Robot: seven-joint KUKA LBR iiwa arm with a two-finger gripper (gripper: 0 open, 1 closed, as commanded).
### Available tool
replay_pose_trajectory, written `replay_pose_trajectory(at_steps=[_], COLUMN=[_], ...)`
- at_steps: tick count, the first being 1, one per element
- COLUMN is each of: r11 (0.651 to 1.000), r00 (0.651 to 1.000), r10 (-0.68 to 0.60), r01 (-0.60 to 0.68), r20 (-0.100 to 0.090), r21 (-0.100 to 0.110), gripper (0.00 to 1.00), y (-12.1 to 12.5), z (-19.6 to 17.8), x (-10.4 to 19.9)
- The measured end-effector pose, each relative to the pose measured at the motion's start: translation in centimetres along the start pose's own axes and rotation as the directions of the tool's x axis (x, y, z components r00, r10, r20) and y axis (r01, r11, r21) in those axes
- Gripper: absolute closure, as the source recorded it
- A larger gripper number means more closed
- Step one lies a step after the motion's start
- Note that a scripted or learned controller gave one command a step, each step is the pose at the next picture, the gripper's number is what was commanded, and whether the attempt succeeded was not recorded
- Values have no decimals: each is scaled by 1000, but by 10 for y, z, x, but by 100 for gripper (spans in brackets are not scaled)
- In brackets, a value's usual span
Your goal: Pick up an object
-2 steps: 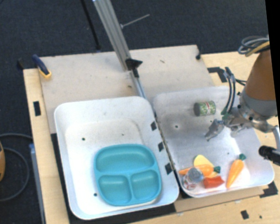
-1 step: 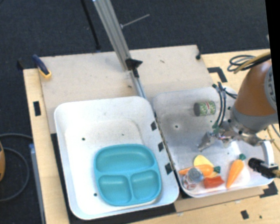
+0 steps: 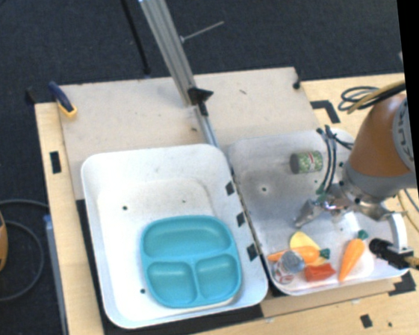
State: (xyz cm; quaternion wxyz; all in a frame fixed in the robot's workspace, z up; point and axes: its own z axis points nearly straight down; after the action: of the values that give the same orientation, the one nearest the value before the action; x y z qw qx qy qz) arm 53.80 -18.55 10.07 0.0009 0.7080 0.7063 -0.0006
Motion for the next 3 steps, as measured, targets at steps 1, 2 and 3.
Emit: replay_pose_trajectory(at_steps=[1,2,3], r11=[1000,1000,1000], r00=[1000,1000,1000], r10=[3,-6,-6], r01=[-3,6,6], r20=[2,0,1], r21=[-6,-6,-8], gripper=[100,100,100], y=[2,-1,1], z=[-12,-62,-117], x=[-2,5,3])
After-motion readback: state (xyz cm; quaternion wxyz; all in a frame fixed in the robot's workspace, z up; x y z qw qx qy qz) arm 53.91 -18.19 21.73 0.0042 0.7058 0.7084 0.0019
